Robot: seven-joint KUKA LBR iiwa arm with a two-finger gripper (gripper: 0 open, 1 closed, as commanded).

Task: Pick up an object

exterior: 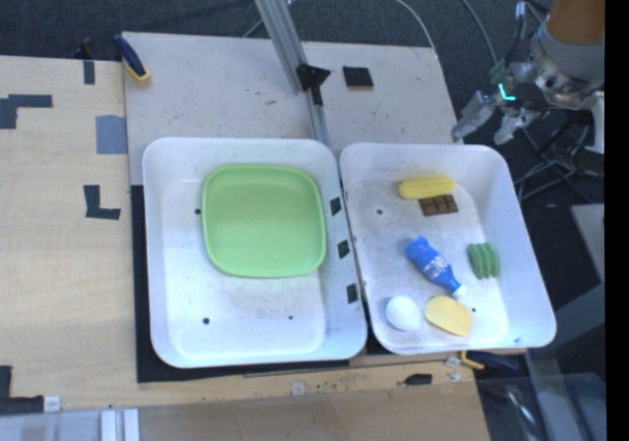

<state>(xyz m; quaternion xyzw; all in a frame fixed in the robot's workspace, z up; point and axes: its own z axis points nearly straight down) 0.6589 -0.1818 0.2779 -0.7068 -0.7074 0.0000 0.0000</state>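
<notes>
From the overhead camera, the arm comes in at the far right, its orange band high in the corner, and the gripper (490, 121) hangs just beyond the far right corner of the right bin (518, 195), outside its rim. The jaws stand spread apart with nothing between them.

Everything it could pick lies nearer and to the left of it, down inside that bin. Closest is a yellow corn-like piece (427, 188) lying with its long axis left to right, touching a small brown chocolate block (438, 204) just in front of it. Further toward me sit a blue bottle (432, 265) lying on a slant, a small green ribbed piece (483, 259) by the right wall, a white ball (401, 312) and a yellow wedge (448, 315) near the front rim. The left bin (167, 233) carries a green plate (263, 220).

I'd guess the yellow piece is the natural first target; the jaws would need to close across its short side
</notes>
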